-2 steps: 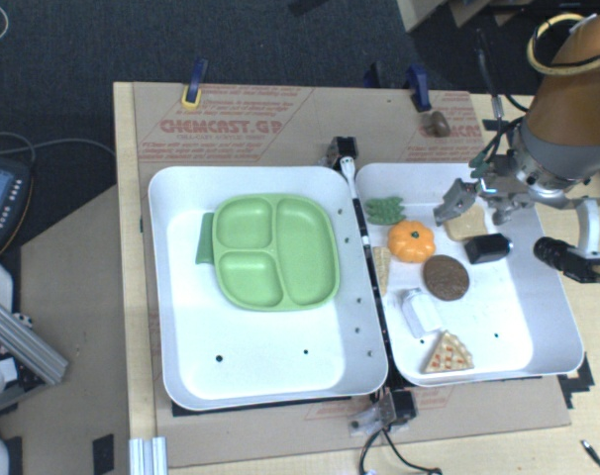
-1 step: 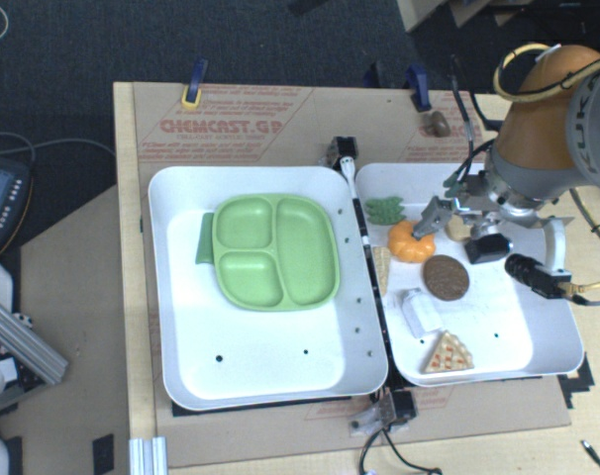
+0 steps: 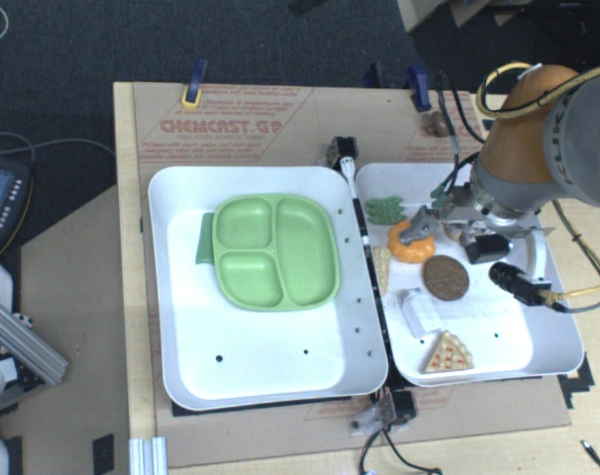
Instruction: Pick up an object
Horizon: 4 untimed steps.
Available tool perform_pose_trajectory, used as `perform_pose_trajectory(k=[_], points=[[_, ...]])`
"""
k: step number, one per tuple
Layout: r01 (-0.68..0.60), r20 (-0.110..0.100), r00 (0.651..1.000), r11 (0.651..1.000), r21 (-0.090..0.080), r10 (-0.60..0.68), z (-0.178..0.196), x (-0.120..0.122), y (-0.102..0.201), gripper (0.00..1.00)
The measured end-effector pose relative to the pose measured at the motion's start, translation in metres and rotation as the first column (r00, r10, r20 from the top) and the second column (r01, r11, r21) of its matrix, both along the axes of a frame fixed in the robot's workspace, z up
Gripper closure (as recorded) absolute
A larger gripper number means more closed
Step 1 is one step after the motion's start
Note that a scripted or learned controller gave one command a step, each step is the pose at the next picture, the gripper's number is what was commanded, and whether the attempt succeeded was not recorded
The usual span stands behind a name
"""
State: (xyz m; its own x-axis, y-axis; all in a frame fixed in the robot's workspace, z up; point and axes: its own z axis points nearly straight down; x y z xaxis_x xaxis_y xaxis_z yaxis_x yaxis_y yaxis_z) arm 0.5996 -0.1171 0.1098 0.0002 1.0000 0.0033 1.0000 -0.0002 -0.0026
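The right bin (image 3: 538, 359) holds several small objects. An orange piece (image 3: 410, 247) lies near its left wall, with a green leafy piece (image 3: 384, 209) just above it. A round brown disc (image 3: 446, 277) sits in the middle, a small white block (image 3: 414, 314) below it, and a pizza-slice toy (image 3: 447, 352) near the front. My gripper (image 3: 426, 225) reaches in from the right and hangs low over the upper edge of the orange piece, touching or nearly touching it. The grey wrist hides the bin's back right part.
The left bin (image 3: 181, 334) holds a green divided plate (image 3: 274, 250) with a green strip tucked under its left edge. A black divider ridge (image 3: 367, 265) separates the bins. Clamps and cables sit along the bench's back edge.
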Motion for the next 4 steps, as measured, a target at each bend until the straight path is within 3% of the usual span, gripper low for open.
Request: perform_pose_trajectory(k=[1, 2, 3, 4], points=[[-0.004, 0.013, 1.000, 1.000, 0.005, 0.004, -0.013, 0.007, 0.003, 0.00], [-0.004, 0.042, 0.999, 1.000, -0.002, 0.004, 0.007, 0.014, 0.002, 1.00], [-0.002, 0.011, 1.000, 1.000, -0.005, 0.002, 0.072, 0.019, 0.004, 1.00], [-0.001, 0.009, 1.000, 1.000, -0.005, 0.001, 0.118, 0.020, 0.004, 1.00]])
